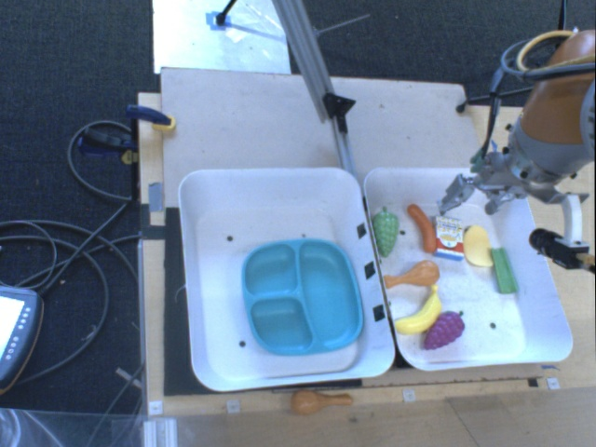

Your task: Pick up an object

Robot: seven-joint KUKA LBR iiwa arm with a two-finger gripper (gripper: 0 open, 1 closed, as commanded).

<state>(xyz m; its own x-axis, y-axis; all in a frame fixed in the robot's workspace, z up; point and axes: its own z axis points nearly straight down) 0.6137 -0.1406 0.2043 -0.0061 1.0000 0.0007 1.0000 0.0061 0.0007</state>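
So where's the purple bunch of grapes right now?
The purple grapes lie in the right bin, near its front edge, touching the tip of the yellow banana on their left and below the orange drumstick.

Toy food in the right bin (pixel 549 329), gripper (pixel 480 196) above
Blue divided tray (pixel 301 296) sits in the left bin (pixel 209 212); banana (pixel 419 316) touches purple grapes (pixel 445 329)

The grey arm reaches in from the right (orange band uppermost), its tool (pixel 473 194) angled downward.
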